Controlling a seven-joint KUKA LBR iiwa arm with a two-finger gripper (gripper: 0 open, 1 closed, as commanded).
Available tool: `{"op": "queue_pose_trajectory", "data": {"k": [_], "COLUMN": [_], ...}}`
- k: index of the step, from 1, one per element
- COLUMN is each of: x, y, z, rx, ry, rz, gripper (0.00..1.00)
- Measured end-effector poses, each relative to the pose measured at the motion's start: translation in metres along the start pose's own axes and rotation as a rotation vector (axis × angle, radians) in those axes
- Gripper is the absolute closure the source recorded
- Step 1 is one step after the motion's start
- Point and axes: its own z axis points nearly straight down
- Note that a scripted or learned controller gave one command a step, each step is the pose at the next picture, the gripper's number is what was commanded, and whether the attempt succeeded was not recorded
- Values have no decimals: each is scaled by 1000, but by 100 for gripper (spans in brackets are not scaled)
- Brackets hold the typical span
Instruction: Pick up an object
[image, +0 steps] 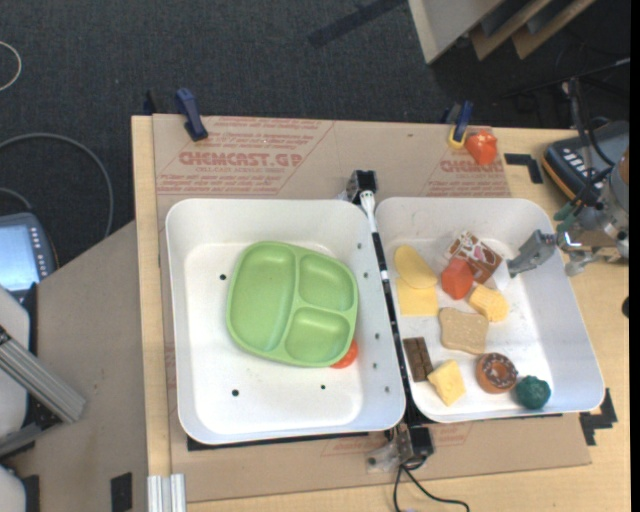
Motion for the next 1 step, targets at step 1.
{"op": "queue_pose_trajectory", "data": {"k": [1], "x": [119], "y": [-62], "z": [65], "rx": [13], "ry": [8], "rz": [-9], "gripper": [0]}}
